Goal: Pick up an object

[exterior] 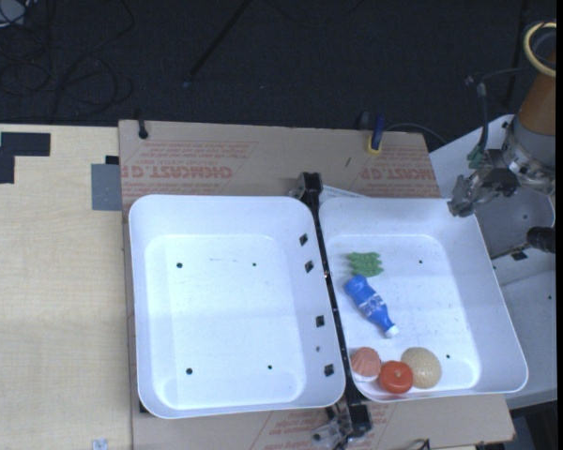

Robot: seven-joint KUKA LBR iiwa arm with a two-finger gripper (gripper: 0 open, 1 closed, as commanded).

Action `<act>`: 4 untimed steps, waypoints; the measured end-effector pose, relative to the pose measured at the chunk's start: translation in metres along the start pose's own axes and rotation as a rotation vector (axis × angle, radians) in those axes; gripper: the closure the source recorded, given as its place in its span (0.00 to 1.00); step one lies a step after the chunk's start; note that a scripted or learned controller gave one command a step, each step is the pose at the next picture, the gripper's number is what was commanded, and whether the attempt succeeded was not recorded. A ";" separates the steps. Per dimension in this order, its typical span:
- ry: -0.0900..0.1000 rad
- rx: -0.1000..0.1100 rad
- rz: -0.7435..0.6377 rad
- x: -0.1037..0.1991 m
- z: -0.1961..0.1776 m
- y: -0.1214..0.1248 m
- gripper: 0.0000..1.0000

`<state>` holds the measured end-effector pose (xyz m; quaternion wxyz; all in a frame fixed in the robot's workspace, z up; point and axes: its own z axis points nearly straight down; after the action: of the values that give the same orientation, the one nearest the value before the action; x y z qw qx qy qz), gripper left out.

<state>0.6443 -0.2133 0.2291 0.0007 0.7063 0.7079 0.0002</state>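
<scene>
Presently the gripper (469, 195) sits at the frame's right edge, above the right bin (469, 251); I cannot tell its state. Candidate blue bottle (370, 306) lies mid-bin, apart from neighbours. Recommend descending centred, jaws across its narrow width.

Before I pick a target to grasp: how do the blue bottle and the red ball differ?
The blue bottle is long and lies on its side, slanting across the middle of the right bin; the red ball is round and sits at the near edge. The bottle lies apart from its neighbours; the ball is wedged between two pale round objects. Both are in the right bin.
</scene>
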 end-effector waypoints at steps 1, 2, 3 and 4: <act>0.000 0.003 -0.002 0.001 0.006 0.000 1.00; 0.001 0.004 -0.003 0.001 0.018 0.000 1.00; 0.001 0.004 -0.004 0.001 0.020 0.000 1.00; 0.000 0.002 -0.005 0.001 0.013 0.000 1.00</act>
<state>0.6443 -0.2124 0.2163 0.0001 0.7045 0.7097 -0.0003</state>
